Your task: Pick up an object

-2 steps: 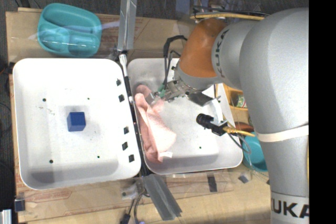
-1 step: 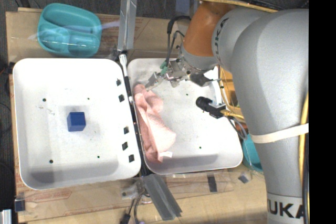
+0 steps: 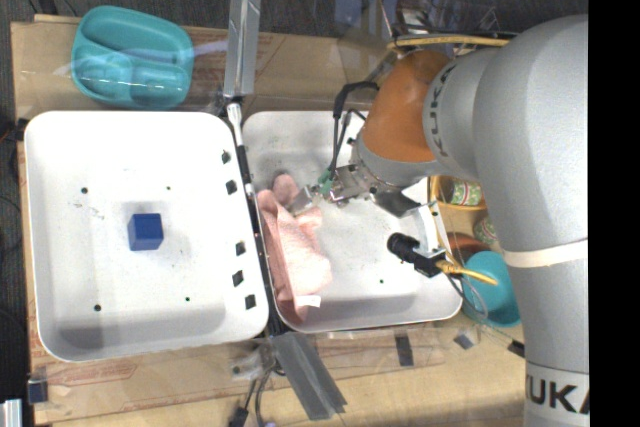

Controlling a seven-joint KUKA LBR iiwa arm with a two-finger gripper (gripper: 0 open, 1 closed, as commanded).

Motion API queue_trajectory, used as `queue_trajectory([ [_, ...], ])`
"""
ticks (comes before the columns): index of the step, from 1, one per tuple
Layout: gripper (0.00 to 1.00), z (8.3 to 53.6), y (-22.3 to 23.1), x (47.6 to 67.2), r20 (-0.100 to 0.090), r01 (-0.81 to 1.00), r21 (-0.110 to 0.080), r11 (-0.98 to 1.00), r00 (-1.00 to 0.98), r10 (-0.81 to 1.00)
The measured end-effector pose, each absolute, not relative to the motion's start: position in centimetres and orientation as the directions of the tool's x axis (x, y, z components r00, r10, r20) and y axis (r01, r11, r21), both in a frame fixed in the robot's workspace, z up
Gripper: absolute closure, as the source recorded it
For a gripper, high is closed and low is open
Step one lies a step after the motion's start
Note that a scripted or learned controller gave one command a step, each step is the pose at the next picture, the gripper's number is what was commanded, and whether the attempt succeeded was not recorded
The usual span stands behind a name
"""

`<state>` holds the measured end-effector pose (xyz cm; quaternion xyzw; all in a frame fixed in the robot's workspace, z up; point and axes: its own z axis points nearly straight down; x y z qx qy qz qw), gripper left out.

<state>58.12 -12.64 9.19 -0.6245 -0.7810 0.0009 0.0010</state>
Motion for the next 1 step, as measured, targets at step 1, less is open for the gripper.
queue_trajectory([
  [1, 0.0, 9.26, -9.45, 63.14, 0.001, 0.968, -0.001, 0.252, -0.252, 0.968],
])
